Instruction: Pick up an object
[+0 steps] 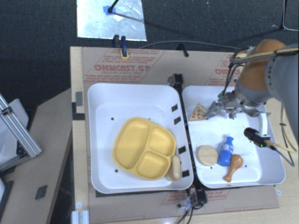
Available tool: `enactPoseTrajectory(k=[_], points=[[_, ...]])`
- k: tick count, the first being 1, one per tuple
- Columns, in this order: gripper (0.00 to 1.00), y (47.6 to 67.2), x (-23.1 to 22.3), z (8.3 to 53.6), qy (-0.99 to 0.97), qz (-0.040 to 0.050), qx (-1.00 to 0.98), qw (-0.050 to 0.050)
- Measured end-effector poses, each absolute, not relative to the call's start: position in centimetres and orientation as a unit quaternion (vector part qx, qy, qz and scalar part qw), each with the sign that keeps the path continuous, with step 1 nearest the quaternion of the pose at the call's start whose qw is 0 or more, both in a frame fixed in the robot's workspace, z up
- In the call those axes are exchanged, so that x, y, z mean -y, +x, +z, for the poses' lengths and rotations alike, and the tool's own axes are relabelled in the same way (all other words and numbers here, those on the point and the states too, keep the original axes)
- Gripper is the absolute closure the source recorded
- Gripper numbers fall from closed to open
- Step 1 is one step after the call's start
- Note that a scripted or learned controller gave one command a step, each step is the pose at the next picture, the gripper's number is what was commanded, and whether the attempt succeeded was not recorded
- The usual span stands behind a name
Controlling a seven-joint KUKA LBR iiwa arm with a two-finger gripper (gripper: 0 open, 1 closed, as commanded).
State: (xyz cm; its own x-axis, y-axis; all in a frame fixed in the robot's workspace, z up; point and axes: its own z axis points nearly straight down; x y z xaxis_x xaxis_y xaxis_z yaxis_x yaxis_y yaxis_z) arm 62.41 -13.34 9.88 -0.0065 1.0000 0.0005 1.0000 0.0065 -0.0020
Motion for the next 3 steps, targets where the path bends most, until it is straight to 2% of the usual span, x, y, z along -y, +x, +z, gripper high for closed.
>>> enactPoseTrajectory(k=[1, 2, 3], points=[[0.00, 62.8, 13.5, 9.1, -0.706, -0.0025, 0.709, -0.005], [1.00, 63.0, 13.4, 10.4, -0.705, -0.0058, 0.709, -0.008], [1.00, 62.5, 13.0, 15.1, -0.705, -0.0015, 0.709, -0.002]])
